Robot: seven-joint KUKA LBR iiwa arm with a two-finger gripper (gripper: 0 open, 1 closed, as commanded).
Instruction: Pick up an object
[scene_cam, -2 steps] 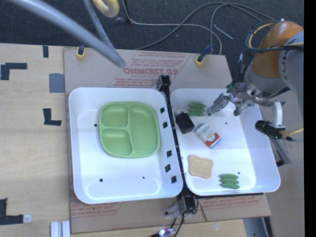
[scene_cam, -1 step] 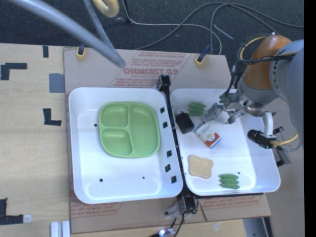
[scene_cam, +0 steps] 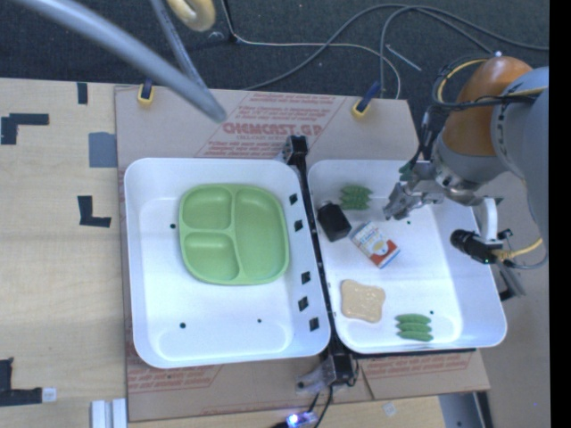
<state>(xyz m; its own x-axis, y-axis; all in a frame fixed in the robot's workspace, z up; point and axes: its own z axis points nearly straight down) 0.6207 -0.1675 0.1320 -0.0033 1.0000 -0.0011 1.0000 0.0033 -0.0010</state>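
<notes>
The right bin holds several small items: a dark green leafy piece, a black block, a white and red carton, a tan slice of bread and green pea pods. My gripper hangs over the bin's upper right part, right of the leafy piece and just above the carton. Nothing shows between its fingers.
The left bin holds a light green divided plate. A black divider with clips runs between the bins. Cables cross the dark floor behind the bench. A grey pole slants over the top left.
</notes>
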